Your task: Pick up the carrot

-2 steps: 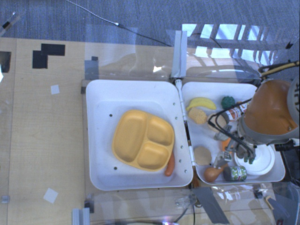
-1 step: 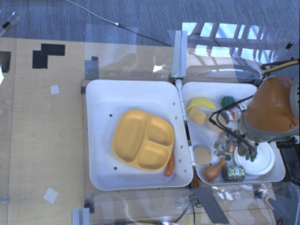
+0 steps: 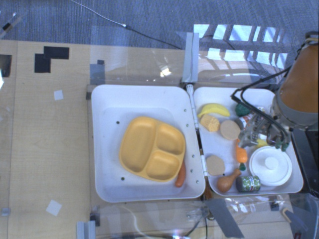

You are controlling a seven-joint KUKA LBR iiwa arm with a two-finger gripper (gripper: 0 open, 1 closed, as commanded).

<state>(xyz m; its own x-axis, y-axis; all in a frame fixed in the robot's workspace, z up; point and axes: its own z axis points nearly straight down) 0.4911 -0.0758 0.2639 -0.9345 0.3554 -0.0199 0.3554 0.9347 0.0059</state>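
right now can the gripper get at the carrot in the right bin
Probably yes: the gripper hangs just above the carrot, whose top is uncovered, though a white bowl and chicken leg crowd its sides.

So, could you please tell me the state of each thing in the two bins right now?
yellow tray: upright in the left bin, compartments bare
sausage: lying beside the tray's right corner
carrot: lying in the right bin, below the gripper
banana: lying flat
white bowl: upright
drumstick: lying flat
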